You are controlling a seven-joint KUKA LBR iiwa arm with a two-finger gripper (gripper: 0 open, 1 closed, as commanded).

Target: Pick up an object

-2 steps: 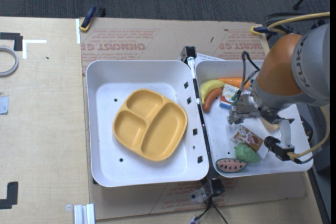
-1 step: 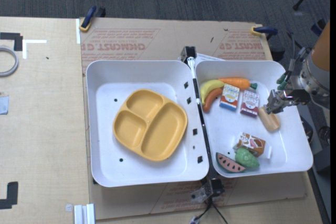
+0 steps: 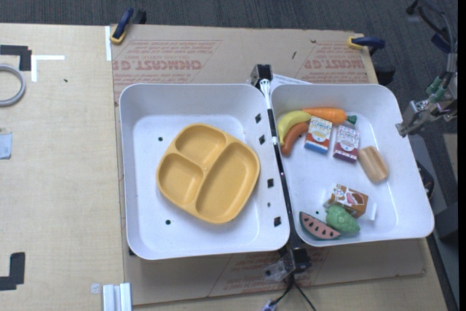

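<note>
Yellow tray (image 3: 208,172) L bin (image 3: 138,156), toys R bin (image 3: 408,193)

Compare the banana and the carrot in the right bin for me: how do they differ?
The banana is yellow and curved; the carrot is orange, straighter, and has a green tip at its right end. The banana lies nearer the divider between the bins, while the carrot lies farther right, above the two small cartons. The banana hugs an orange-brown sausage-like piece; the carrot sits apart from that piece. Both are toy foods lying flat near the right bin's far wall.

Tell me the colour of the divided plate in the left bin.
Yellow-orange, plain, no pattern; the divided plate shows clearly in the camera view.
</note>
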